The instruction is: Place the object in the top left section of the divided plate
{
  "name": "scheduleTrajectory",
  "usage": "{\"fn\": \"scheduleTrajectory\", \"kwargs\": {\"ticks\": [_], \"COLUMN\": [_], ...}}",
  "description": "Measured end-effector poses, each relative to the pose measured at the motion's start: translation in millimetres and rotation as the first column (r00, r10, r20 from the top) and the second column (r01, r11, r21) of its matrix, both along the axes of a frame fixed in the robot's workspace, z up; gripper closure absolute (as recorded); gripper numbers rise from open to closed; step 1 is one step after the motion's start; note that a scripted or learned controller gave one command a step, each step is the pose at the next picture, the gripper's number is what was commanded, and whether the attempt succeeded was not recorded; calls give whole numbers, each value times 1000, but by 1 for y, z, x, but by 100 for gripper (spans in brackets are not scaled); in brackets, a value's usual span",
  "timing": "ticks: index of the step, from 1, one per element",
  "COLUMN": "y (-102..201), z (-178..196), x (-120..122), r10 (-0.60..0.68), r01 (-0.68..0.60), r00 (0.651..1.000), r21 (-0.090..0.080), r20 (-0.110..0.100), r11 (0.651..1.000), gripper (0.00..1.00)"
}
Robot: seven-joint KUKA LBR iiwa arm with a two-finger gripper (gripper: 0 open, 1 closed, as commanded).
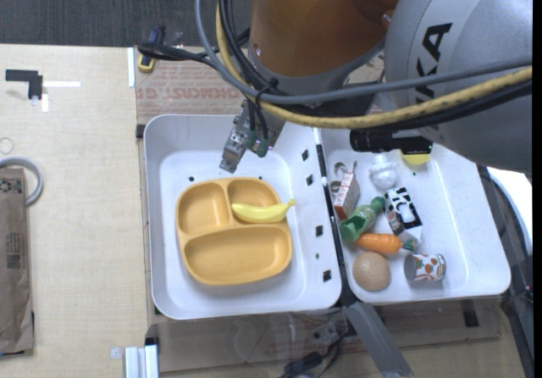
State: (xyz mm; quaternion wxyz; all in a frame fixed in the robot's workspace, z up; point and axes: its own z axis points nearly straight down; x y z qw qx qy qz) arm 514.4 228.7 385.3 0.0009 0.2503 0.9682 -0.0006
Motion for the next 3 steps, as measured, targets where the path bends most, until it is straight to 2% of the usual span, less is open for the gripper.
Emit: {"fn": "scheduleTrajectory", "kwargs": {"ticks": [1,2,3], "y": [0,-1,-1], "z": [-112,-215,-240], "x": [-36,-36,-26], "r10": [166,447,526], "r01": [-166,-447,-526], "r00": [986,894,850], "r21": [0,1,1], "r20": [-2,-3,-3], "r11": [986,894,850], "gripper": [100,100,100]}}
